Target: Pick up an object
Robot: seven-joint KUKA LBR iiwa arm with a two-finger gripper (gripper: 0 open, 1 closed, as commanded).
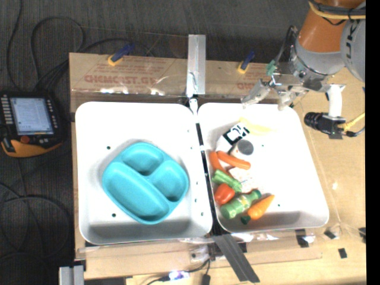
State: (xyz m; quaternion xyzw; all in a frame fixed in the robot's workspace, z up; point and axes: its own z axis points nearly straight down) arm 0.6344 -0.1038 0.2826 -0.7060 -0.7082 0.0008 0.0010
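Hovering at the right bin's (309, 159) twelve o'clock rim, the jaws (270, 94) are sitting apart, holding nothing. Toy veggies are lying toward seven o'clock; the nearest carrot (233, 160) is pointing about four o'clock.

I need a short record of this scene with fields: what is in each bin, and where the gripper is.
left bin: one blue divided plate
right bin: toy vegetables piled near its left wall, among them carrots, and a black and white object
gripper: above the far edge of the right bin, holding nothing visible
arm: enters from the upper right, orange band showing
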